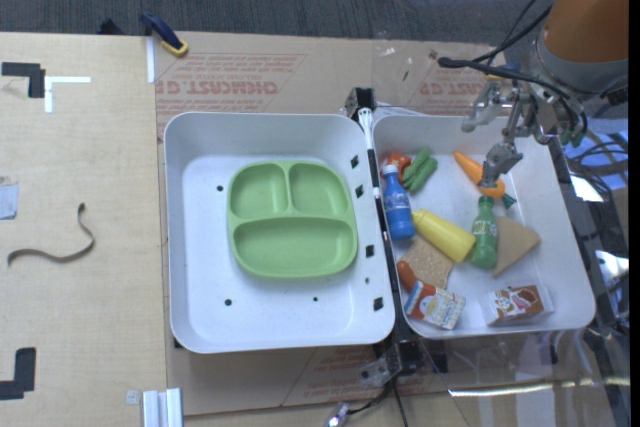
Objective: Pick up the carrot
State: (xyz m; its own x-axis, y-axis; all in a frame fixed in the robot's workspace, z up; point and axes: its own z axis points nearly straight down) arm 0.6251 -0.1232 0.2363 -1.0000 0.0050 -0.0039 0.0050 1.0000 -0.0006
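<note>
The carrot lies in the right bin with the end effector low at its right end, whether gripping or spread I cannot tell, so lifting is not yet done.

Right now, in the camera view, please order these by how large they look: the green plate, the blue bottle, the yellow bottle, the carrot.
1. green plate, clearly the largest.
2. blue bottle and yellow bottle look about alike; I cannot rank them.
3. carrot, the smallest, partly covered by the end effector.
</note>
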